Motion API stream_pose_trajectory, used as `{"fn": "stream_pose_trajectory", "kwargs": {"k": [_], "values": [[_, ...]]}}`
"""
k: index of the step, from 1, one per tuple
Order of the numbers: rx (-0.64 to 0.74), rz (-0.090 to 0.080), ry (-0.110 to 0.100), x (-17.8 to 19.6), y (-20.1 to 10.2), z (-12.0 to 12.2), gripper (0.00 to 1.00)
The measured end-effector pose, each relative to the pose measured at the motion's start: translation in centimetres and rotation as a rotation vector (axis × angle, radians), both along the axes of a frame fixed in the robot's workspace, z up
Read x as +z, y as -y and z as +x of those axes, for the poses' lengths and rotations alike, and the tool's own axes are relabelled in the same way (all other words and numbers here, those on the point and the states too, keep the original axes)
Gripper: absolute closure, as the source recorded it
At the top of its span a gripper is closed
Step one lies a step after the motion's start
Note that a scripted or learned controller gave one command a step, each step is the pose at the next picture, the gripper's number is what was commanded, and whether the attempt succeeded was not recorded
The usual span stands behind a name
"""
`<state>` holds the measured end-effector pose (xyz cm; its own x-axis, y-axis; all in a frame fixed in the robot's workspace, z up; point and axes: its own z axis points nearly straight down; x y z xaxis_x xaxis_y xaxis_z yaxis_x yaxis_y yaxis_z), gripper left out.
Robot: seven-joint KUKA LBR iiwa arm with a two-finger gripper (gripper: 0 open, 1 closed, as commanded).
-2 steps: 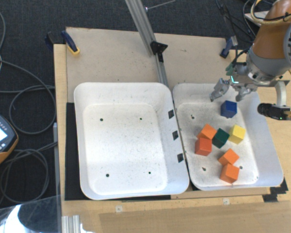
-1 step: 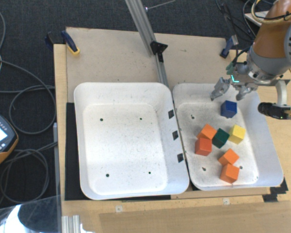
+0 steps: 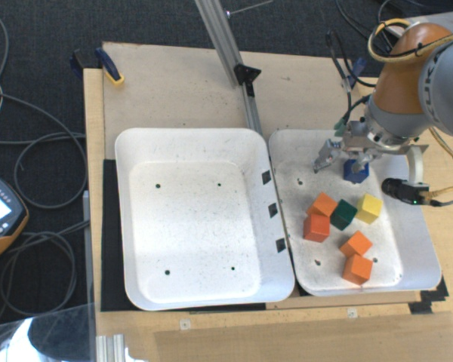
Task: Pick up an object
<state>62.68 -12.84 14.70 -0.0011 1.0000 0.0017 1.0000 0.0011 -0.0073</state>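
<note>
My gripper (image 3: 346, 159) hangs over the far part of the right bin (image 3: 298, 270), low above its floor. A blue block (image 3: 355, 172) lies right under it, partly covered by the wrist; I cannot see whether the block is gripped. Nearer the front lie an orange block (image 3: 324, 204), a red-orange block (image 3: 315, 228), a dark green block (image 3: 343, 215) and a yellow block (image 3: 369, 208), close together. Two more orange blocks (image 3: 355, 243) (image 3: 357, 269) rest toward the bin's front edge.
The left bin (image 3: 189, 217) adjoins the right one. A slanted metal pole (image 3: 220, 32) with a black clamp rises behind the bins. Cables and a black plug (image 3: 404, 190) hang by the arm on the right. A blue and yellow clip (image 3: 109, 65) lies on the bench's far left corner.
</note>
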Motion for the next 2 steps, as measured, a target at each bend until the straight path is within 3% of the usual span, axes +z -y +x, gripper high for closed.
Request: {"fn": "stream_pose_trajectory", "kwargs": {"k": [1,2], "values": [[0.0,-0.001,0.003,-5.0,-0.1,0.0,0.0],[0.0,0.0,0.008,-3.6,-0.1,0.1,1.0]]}}
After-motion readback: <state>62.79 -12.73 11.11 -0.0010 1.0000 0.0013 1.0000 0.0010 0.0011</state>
